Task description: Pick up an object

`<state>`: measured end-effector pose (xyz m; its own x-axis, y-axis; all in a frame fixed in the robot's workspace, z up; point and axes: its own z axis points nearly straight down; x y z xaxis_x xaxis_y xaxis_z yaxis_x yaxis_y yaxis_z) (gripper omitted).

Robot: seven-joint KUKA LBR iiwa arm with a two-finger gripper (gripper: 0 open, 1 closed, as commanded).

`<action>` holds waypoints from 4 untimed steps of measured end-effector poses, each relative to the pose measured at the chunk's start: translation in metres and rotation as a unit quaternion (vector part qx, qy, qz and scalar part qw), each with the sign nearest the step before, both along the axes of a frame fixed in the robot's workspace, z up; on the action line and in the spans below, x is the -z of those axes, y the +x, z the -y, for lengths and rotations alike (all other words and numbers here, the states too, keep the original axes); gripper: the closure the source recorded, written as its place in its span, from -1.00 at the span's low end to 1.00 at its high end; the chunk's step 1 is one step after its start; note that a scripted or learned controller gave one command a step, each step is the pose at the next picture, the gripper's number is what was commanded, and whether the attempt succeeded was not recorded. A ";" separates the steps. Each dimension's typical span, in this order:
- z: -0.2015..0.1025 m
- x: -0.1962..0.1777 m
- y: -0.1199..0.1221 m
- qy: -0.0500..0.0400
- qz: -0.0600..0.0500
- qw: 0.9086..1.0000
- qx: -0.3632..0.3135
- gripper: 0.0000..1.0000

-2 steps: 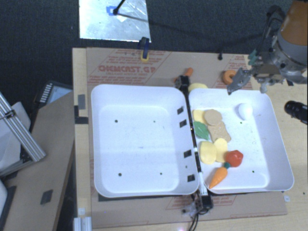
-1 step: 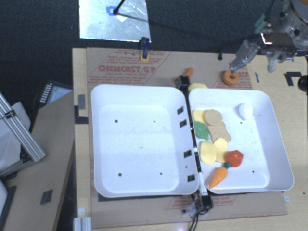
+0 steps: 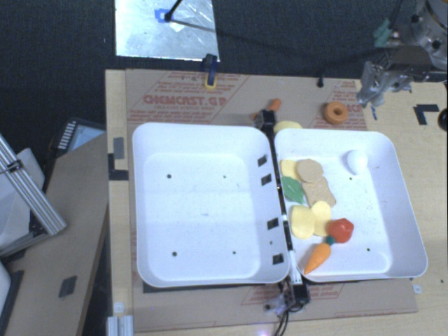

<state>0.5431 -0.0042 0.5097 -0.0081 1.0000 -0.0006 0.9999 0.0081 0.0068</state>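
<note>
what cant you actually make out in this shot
- End effector, camera view: small and blurred near the top right corner, so whether its fingers are open or shut is unclear.
- Arm: cut off by the top and right edges.
- Yellow object: partly hidden behind the right bin rim; its shape is unclear.
- Pile by the divider: the green piece is overlapped by the tan pieces.

The bench [image 3: 189,93] is a brown cardboard-faced board with red print. Two shallow white bins sit on it side by side — the left bin [image 3: 150,152] toward nine o'clock, the right bin [image 3: 392,187] toward three. At one o'clock, beyond the right bin, a brown doughnut [image 3: 336,113] lies on the board. A yellow-and-blue clamp [image 3: 209,72] grips the edge at twelve o'clock.
</note>
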 end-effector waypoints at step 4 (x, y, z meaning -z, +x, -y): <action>-0.242 -0.029 -0.041 0.003 0.000 1.000 -0.002 1.00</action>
